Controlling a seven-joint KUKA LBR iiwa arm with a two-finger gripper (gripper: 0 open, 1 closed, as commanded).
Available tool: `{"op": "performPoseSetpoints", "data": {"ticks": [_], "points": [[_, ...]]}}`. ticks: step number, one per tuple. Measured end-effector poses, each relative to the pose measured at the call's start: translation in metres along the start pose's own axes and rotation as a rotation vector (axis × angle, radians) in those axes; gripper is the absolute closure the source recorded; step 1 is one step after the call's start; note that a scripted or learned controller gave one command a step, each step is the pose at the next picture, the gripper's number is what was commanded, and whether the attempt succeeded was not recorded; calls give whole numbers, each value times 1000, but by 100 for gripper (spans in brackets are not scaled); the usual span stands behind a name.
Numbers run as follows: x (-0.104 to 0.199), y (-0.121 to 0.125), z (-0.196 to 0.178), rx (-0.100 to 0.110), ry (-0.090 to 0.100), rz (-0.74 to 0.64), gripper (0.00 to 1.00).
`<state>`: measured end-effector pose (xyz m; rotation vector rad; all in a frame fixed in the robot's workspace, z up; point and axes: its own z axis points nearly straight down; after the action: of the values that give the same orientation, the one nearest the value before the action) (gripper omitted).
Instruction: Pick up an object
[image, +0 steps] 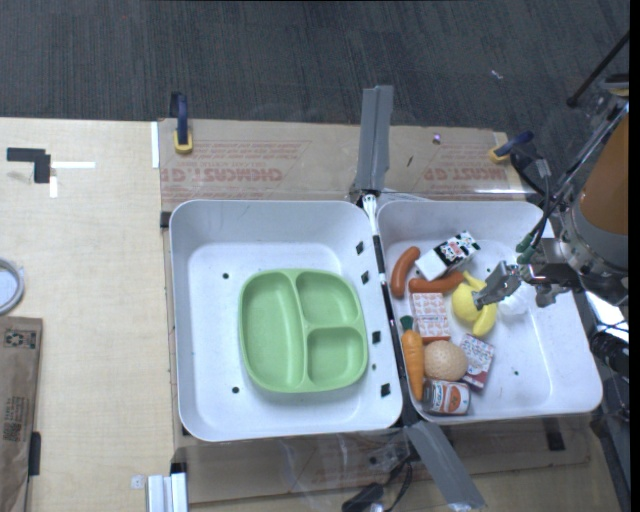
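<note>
Red lettering runs along the cardboard strip (300, 165) at the top of the frame, upside down and not legible. The brown bag (18, 400) at lower left carries a small dark mark, too small to read.

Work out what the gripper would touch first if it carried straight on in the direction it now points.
The gripper points leftward and down into the right bin, at the toy food pile. Its tips sit right beside the yellow banana, so that is probably the first contact, though height is hard to judge from above.
</note>
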<state>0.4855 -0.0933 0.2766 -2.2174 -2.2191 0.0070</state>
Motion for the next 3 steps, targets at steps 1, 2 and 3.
{"op": "performPoseSetpoints", "data": {"ticks": [1,2,3], "points": [[-19,74,121,1,1,169,0],[3,27,88,2,0,467,0],[-64,64,184,1,1,393,0]]}}
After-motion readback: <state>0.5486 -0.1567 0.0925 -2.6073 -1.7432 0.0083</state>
